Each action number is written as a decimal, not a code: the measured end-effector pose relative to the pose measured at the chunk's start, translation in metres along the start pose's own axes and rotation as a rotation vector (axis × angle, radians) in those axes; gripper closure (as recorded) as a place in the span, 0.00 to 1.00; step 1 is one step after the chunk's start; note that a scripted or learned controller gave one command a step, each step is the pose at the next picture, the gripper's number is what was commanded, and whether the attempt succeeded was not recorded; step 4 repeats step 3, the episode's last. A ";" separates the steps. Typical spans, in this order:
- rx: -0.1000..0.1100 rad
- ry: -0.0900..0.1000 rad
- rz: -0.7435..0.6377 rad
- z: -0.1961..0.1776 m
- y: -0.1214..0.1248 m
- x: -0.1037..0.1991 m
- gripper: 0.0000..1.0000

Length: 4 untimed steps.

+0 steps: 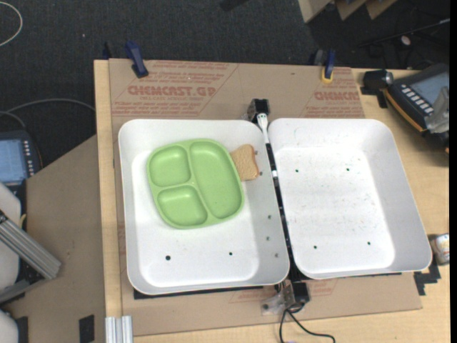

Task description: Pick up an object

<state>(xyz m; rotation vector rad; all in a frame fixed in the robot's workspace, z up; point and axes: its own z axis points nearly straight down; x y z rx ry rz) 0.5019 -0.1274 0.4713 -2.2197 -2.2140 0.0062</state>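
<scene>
While nothing is lifted yet, task sits at approach step; camera view: green tray (196, 184) and tan biscuit (246, 162) touching its right rim, both in left bin (143, 263); gripper state: cannot tell; next move, judged: descend over biscuit, straddle narrow sides, close.

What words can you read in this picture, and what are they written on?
"CHEMCAST G P": red letters on the brown board under the bins, at its far left, readable though faint.
"CHEMCAST", cut short: the same red print on the board's far right, behind the right bin.
More red print along the board's near edge: too blurred to read.
Screen of the device at far right: too small to read.
</scene>
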 end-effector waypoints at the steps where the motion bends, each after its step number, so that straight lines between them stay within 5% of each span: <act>1: 0.006 0.001 -0.002 0.113 -0.024 0.028 1.00; 2: -0.017 -0.007 0.001 0.048 0.004 -0.020 1.00; 3: 0.003 0.003 -0.020 0.126 -0.020 0.151 1.00; 4: 0.003 0.003 -0.020 0.126 -0.020 0.151 1.00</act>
